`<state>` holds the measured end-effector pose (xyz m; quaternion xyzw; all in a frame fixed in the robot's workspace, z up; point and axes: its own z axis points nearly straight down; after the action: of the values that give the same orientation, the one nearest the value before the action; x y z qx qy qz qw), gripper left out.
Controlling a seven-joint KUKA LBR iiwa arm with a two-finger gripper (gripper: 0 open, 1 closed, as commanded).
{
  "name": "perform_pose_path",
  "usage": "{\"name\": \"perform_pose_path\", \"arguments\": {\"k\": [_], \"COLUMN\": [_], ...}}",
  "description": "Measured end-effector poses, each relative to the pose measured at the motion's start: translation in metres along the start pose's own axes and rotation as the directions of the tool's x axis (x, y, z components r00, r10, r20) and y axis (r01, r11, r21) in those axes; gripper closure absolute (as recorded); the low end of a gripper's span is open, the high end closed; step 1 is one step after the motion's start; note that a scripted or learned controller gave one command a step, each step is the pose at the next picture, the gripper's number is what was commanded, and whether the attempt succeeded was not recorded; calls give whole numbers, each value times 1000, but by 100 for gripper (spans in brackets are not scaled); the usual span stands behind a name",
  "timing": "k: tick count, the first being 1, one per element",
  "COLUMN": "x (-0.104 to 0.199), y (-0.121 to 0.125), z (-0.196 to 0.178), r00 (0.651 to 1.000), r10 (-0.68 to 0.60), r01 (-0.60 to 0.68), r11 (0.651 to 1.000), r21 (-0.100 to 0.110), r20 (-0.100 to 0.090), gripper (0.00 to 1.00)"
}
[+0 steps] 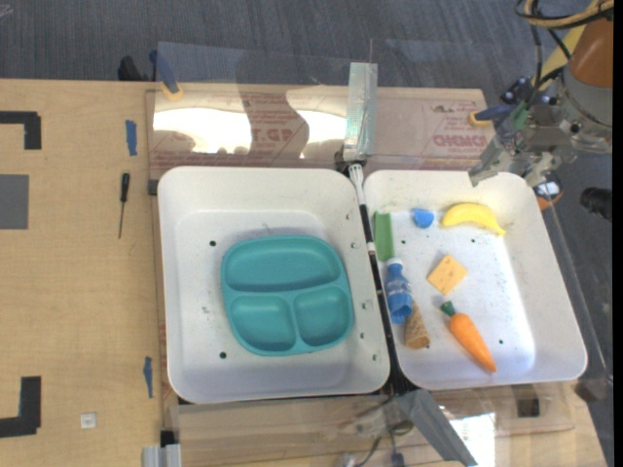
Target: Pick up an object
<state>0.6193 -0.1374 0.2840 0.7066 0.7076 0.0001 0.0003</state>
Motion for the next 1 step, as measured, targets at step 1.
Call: {"name": "perform_pose_path", "arguments": {"k": [1], "x": [29], "y": [-79], "z": [147], "r00": [998], "r10": [69], "r01": [-69], "r11": [998], "r21": [13], "r20": [-2], "gripper": [0]}}
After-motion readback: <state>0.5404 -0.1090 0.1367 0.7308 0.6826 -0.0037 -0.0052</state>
